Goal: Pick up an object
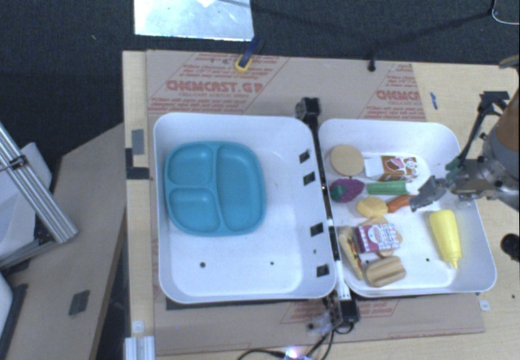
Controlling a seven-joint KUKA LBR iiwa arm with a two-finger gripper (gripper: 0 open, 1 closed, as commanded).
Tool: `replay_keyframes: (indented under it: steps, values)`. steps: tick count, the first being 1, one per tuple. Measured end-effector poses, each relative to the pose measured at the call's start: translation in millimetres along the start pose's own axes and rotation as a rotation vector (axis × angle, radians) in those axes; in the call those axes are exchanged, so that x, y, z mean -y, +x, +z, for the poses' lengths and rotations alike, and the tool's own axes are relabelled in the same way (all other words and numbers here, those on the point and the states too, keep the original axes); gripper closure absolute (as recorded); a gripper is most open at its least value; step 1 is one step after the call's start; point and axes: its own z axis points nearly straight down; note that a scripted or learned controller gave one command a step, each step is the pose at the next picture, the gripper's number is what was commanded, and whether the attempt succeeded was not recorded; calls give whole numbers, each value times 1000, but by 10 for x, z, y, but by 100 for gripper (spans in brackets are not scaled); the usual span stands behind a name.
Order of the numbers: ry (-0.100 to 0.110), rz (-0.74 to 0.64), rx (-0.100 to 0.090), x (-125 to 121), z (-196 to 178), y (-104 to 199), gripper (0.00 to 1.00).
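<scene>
My gripper [435, 182] hangs over the right side of the right bin [471, 273], its fingers spread open and nothing between them. Just left of it lie an orange carrot [398, 203] and a green cucumber [388, 187]. Below it lies a yellow bottle-shaped toy [445, 236]. Further left are a tan round cookie [347, 160], a purple eggplant [347, 189], a yellow lemon [372, 206] and a white packet with a red label [396, 166]. A small red-labelled box [376, 238] and a hot dog bun [385, 271] sit near the front.
The left bin [244, 281] holds a blue divided plate [215, 188]. A black divider with clips [321, 196] runs between the bins. Cardboard [219, 82] lies under both. A metal frame [32, 196] stands off the bench's left.
</scene>
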Motion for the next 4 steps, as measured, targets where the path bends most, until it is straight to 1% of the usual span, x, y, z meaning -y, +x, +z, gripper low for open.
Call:
replay_keyframes:
  steps: [1,2,3,4]
  values:
    - [-10,-3,2,-21,-48,2,0]
    - [-4,-1,1,-45,572,47,0]
    - [-4,-1,0,-30,1058,149,0]
    - [-12,-1,-4,-64,1537,171,0]
